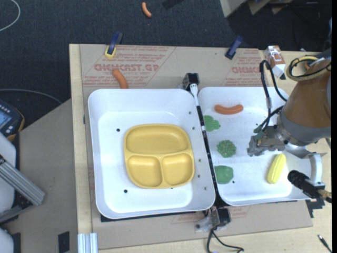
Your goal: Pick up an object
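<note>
Dark carpet surrounds a cardboard-topped bench (pixel 158 62) that carries two shallow white bins side by side. Arm enters from the right edge of the frame, orange band (pixel 310 101) above a grey wrist; the gripper (pixel 261 144) sits low over the right bin (pixel 247 194), in its right-centre part, too dark and foreshortened to tell how it is set. Nothing can be seen held in it. Just below and right of the gripper lies a yellow corn cob (pixel 276 168), tilted, close to the tool but apart from it. Left of the gripper, near the bin's middle, a dark green broccoli floret (pixel 227 148). Above that, near the left wall of the same bin, a smaller leafy green piece (pixel 211 123); below it, a smooth green rounded piece (pixel 224 173) toward the bin's lower left. An orange sausage (pixel 228 109) lies flat in the upper part of the right bin, well apart from the gripper. The left bin (pixel 105 141) holds a yellow three-compartment tray (pixel 158 155), roughly centred. On the cardboard above the left bin, a second orange sausage (pixel 120 78) lies at a slant. Blue clamps grip the bench's upper edge at upper left (pixel 112 45) and upper centre-right (pixel 234 47). A small orange item (pixel 146 9) rests on the carpet, top of frame.
</note>
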### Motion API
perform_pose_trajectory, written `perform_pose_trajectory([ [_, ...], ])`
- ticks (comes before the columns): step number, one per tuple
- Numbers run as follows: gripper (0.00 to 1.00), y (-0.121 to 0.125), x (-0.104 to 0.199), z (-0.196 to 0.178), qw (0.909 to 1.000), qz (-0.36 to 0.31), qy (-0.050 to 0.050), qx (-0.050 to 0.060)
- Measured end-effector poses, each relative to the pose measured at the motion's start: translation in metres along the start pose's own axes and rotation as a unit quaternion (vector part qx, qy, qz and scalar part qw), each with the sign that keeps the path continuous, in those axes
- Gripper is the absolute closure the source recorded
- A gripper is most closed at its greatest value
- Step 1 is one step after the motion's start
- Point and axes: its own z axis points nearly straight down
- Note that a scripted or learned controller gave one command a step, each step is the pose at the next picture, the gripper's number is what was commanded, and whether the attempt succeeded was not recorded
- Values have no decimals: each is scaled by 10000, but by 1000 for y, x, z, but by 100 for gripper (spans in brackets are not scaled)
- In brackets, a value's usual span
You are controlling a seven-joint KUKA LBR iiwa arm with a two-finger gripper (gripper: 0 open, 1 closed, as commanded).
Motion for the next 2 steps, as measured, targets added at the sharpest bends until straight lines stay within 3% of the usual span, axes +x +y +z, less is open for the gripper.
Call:
perform_pose_trajectory([
  [1, 100, -2, 4, -62, 10000, -4, 1, -4],
  [2, 100, -2, 4, -67, 10000, -1, 5, 20],
])
